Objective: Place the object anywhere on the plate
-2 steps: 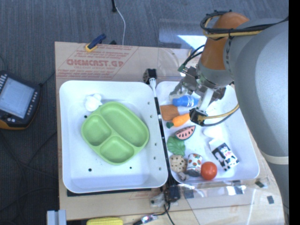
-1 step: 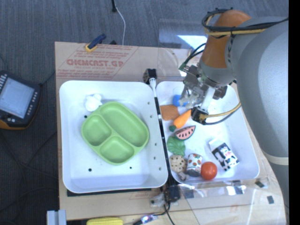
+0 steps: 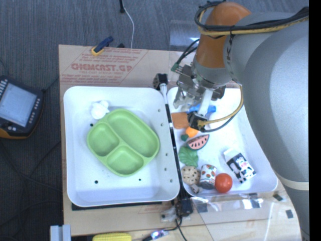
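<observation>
The green three-compartment plate (image 3: 123, 141) lies in the left bin (image 3: 75, 185), with nothing on it. A small white object (image 3: 99, 109) rests in that bin just beyond the plate's upper-left rim. My gripper (image 3: 192, 103) hangs over the far end of the right bin (image 3: 261, 157), under the orange wrist band. It is right above an orange block (image 3: 179, 119) and a blue piece (image 3: 208, 107). I see nothing held in it.
Toy foods crowd the right bin: a small orange piece (image 3: 192, 132), a watermelon slice (image 3: 197, 141), a green leaf (image 3: 188, 155), a cookie (image 3: 189, 174), a red tomato (image 3: 223, 183) and a cow-patterned carton (image 3: 239, 165). A ridge (image 3: 170, 134) separates the bins.
</observation>
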Robot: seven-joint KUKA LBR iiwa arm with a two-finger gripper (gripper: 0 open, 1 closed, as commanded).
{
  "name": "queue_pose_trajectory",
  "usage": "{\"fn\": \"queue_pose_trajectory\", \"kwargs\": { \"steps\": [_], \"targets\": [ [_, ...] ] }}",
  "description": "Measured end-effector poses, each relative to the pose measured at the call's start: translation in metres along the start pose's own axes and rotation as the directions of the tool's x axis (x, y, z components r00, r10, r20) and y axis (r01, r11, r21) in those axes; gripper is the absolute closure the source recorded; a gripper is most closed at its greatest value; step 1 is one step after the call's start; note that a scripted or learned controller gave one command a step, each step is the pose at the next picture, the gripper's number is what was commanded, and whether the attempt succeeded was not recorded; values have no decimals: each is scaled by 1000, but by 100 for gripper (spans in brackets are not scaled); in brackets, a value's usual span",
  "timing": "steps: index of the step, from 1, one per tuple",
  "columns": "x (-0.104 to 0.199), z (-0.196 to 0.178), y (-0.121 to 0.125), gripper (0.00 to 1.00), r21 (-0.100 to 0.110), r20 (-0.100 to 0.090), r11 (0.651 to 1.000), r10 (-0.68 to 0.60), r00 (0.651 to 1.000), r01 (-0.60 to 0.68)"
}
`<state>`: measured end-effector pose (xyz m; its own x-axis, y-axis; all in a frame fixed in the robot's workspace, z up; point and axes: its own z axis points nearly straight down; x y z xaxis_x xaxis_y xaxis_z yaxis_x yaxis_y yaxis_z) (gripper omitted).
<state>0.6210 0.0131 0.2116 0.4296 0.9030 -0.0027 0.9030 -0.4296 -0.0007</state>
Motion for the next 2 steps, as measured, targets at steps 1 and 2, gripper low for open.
{"fn": "queue_pose_trajectory", "kwargs": {
  "steps": [1, 2],
  "targets": [
    [34, 5, -34, 100, 4, 2, 1000, 13, 1000, -13],
    [33, 5, -34, 0, 3, 3, 1000, 14, 1000, -14]
  ]
}}
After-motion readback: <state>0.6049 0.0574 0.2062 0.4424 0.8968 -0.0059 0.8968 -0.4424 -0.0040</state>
